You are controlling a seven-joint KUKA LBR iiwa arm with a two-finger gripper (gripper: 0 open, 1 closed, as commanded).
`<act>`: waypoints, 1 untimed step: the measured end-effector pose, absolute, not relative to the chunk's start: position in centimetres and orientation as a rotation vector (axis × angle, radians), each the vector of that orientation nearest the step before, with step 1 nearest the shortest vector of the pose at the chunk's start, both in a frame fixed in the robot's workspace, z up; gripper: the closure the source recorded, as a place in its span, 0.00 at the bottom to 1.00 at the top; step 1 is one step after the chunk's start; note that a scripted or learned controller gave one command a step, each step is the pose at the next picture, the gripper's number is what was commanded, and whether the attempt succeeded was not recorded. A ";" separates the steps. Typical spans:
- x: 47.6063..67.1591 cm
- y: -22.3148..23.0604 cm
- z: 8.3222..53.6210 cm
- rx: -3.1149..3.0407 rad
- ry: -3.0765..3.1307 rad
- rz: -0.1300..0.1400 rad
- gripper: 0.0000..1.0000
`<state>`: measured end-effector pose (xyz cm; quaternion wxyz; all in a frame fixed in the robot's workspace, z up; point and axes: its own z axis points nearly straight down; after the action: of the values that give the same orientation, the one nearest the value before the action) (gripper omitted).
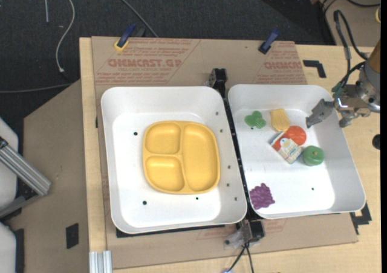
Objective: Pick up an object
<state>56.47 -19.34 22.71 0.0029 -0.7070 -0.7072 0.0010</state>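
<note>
While nothing was yet held, we judged the approach to be the step in hand. Nearest us, at lower centre-right of the frame, lay a purple plastic grape bunch (261, 195), alone on the floor of the right white bin (338, 196). Farther up sat a green round toy fruit (312, 156), touching a small white-and-orange carton (289, 148), then a yellow block (279, 119) and a green leafy toy (256, 120). At the right edge, the gripper (332, 114) hovered, jaws spread wide and empty. We would have aimed for the grapes: well apart from the others, so less risk of nudging neighbours.
</note>
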 end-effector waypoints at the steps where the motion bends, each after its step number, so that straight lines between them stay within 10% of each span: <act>1: 55.6 -18.9 17.9 -2.217 -2.217 0.003 0.00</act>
<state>55.58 -18.89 17.90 0.0030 -0.7071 -0.7071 0.0009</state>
